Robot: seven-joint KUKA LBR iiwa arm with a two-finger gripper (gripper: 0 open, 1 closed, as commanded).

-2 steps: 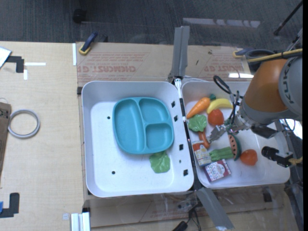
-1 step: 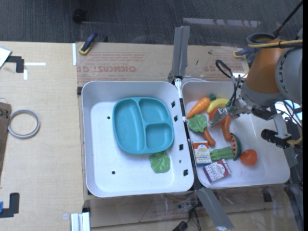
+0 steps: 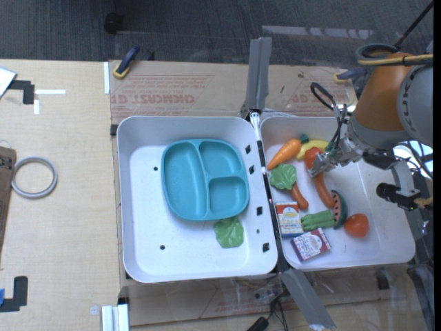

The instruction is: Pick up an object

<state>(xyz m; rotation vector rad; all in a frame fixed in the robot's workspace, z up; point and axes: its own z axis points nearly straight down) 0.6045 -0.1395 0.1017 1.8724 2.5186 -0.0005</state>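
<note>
The right bin [image 3: 386, 254] holds several toy foods. An orange carrot [image 3: 284, 153] lies at its far left, with a yellow piece [image 3: 315, 145] and a small red piece [image 3: 313, 158] beside it. A green leaf [image 3: 282, 178], a red-brown sausage [image 3: 322, 188], a watermelon slice [image 3: 336, 209], a green vegetable [image 3: 315, 220], a red tomato [image 3: 356, 224] and two small boxes [image 3: 289, 219] [image 3: 311, 243] lie nearer the front. My gripper [image 3: 329, 159] is low in this bin, right next to the small red piece and above the sausage's far end.
The left bin [image 3: 138, 254] holds a teal divided plate [image 3: 204, 178] and a green leaf [image 3: 229, 233] at the plate's near edge. A tape roll [image 3: 31, 177] lies on the bench at the left. The arm's body [image 3: 393, 102] hangs over the right bin's far right corner.
</note>
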